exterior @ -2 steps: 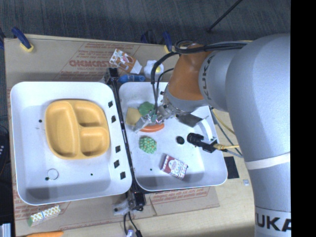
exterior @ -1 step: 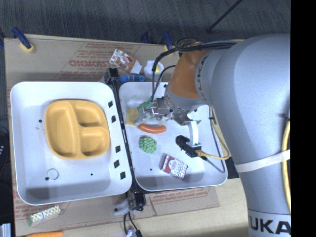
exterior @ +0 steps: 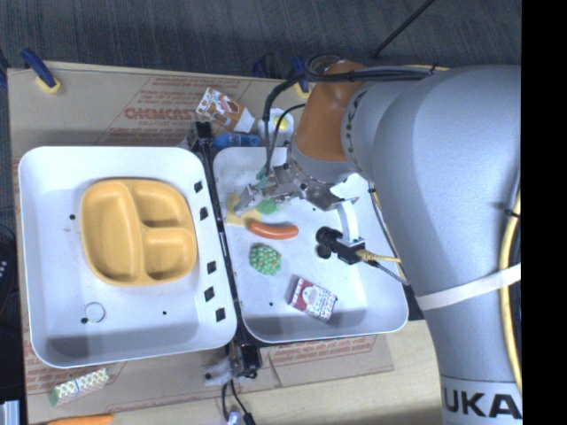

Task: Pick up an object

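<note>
Hotdog point(exterior: 272, 230) beside green ball point(exterior: 264, 258)

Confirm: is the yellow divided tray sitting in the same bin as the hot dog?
No, the yellow divided tray lies in the left bin, the hot dog in the right bin.

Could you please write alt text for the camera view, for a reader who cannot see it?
A grey arm's gripper reaches into the right bin, among a hot dog, green ball and red box. The left bin holds a yellow tray.

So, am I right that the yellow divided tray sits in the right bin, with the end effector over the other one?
Not quite: the camera view shows the yellow tray in the left bin, while the end effector is over the right bin.
</note>
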